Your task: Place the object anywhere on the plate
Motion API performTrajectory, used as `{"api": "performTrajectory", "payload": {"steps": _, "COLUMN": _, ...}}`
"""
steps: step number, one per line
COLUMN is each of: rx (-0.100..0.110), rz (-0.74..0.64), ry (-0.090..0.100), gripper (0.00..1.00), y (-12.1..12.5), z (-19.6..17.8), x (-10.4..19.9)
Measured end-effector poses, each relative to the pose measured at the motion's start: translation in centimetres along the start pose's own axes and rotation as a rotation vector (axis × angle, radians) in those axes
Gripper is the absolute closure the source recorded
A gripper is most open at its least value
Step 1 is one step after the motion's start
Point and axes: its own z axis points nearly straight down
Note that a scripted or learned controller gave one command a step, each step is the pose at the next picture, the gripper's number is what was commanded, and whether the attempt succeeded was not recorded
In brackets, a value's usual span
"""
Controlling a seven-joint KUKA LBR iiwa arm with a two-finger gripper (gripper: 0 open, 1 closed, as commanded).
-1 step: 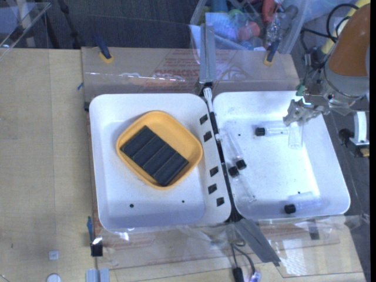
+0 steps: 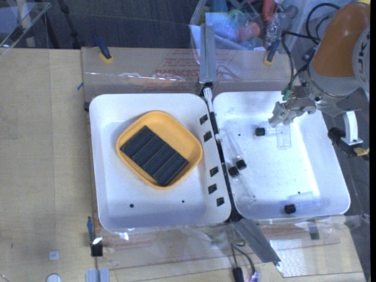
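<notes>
Wooden tabletop point(image 2: 41, 157), two white bins. Gripper point(image 2: 283, 117) over right bin point(image 2: 329, 181), fingers' state unclear tbh. Dark ridged object point(image 2: 154, 153) already on yellow plate point(image 2: 132, 135); looks stiff, light, grab by edges.

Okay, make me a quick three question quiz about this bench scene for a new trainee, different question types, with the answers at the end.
1. True or false: the square yellow plate sits in the right white bin.
2. What lies on the plate?
A. a dark ribbed rectangular pad
B. a red ball
C. a spoon
3. Fill in: the two-finger gripper hovers over the ______ bin.

Key
1. False; it sits in the left white bin.
2. A
3. right
</notes>
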Motion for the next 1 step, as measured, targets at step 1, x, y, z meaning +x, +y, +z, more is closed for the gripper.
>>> {"api": "performTrajectory", "payload": {"steps": 1, "rx": 0.000, "rz": -0.101, "ry": 0.000, "gripper": 1.00, "y": -0.68, "z": 0.80, "x": 3.32}}
